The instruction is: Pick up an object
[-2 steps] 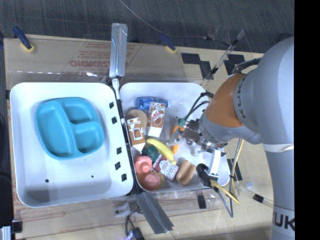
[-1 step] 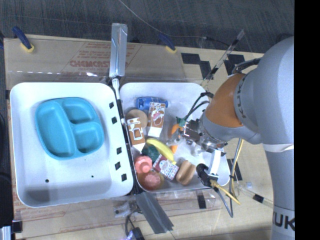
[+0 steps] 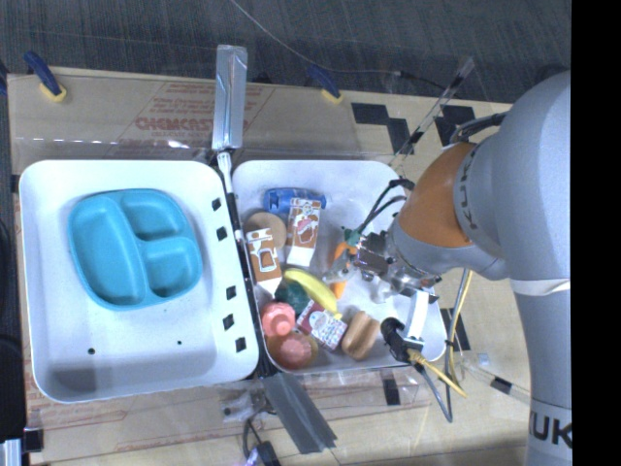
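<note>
At the frame's left I see the blue divided tray (image 3: pixel 136 244) alone in the left bin (image 3: pixel 58 357); at centre the right bin (image 3: pixel 359 175) crowds banana (image 3: pixel 310 287), bun (image 3: pixel 360 333) and cartons, likely targets; the gripper (image 3: pixel 374 260) hovers just right of them; its fingers' state I cannot tell.

The grey arm (image 3: pixel 505 202) bends leftward, its pincer (image 3: pixel 374 258) pointing down.

Bulky grey arm (image 3: pixel 529 192), orange band above the wrist, black cables looping, white lettering low on its casing
</note>
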You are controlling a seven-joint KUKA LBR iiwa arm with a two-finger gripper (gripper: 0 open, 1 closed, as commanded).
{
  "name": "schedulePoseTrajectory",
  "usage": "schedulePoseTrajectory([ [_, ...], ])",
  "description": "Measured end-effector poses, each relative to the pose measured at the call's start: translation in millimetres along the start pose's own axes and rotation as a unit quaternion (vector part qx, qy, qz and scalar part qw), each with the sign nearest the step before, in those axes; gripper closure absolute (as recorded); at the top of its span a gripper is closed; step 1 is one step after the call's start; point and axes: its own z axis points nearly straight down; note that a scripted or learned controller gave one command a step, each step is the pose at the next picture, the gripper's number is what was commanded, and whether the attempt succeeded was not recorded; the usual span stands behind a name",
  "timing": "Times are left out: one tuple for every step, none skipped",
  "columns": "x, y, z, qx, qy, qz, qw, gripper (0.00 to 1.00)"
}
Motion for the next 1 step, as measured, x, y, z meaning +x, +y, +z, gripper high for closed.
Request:
schedulePoseTrajectory([
  [0.0, 0.0, 0.0, 0.0, 0.0, 0.0, 1.0, 0.0],
])
